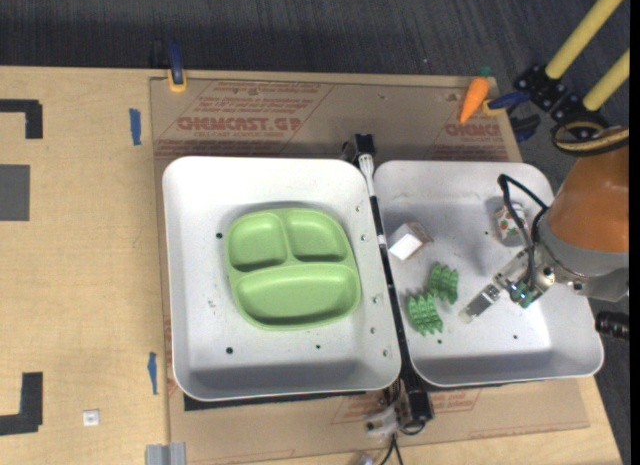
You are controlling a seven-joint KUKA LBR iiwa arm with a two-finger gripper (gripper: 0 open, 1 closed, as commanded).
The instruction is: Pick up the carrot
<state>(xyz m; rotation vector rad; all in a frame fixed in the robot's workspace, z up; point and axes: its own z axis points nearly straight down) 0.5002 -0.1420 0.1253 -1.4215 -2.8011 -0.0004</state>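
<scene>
Looking across both bins, you see the task barely begun: the carrot (474, 98) lies outside them on the cardboard sheet (240, 118), just beyond the right bin (560, 348), untouched. Your gripper (483, 302) hovers low inside that bin beside two green blocks (433, 298), gripping nothing; whether it is spread you cannot tell

A green divided plate (292, 266) lies in the left white bin (190, 253). In the right bin (560, 348) two green ridged blocks (432, 298) sit just beside each other, near a small white-and-tan block (406, 242). Both bins rest on the bench (80, 253).
</scene>
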